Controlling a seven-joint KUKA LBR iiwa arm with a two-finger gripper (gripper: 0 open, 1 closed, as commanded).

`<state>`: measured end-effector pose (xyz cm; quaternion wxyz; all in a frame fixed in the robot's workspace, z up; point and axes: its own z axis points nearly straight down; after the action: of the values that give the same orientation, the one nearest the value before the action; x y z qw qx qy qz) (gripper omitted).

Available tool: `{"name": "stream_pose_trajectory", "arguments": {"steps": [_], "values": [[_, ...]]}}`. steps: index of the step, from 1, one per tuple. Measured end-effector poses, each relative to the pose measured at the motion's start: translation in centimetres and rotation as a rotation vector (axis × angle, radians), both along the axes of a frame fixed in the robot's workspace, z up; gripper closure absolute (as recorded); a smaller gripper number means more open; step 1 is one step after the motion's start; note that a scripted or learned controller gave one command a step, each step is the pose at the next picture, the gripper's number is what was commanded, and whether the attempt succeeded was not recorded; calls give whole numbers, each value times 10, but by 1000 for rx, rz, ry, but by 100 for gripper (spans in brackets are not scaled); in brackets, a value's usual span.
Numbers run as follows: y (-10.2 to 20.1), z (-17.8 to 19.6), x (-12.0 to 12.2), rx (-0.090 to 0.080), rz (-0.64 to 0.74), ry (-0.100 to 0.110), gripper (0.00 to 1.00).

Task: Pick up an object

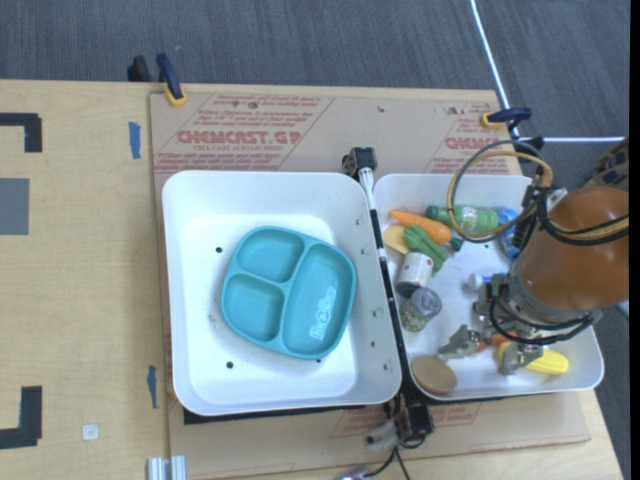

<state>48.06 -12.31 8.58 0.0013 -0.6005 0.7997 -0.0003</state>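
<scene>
My gripper (497,340) is down in the right bin (590,376), near its front wall, below the orange band (575,250) of the arm. A yellow corn-like piece (549,365) lies just right of it, and a brown round disc (433,374) lies to its left. Farther back in this bin are an orange carrot (421,226), a green bottle (476,218), a small jar (415,269) and a crumpled clear item (421,306). The wrist hides what lies directly under the gripper.
The left bin (190,268) holds a teal divided plate (288,291). A black divider clamp (359,160) sits between the bins at the back. Cables (500,158) loop over the right bin's rear edge. Cardboard (250,128) lies under both bins.
</scene>
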Motion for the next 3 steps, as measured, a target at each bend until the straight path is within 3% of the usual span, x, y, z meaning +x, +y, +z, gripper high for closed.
{"name": "stream_pose_trajectory", "arguments": {"steps": [1,2,3], "values": [[1,11,2,2,-4,-5,100],[-1,53,29,1,-35,-1,100],[-40,0,0,0,103,0,100]]}}
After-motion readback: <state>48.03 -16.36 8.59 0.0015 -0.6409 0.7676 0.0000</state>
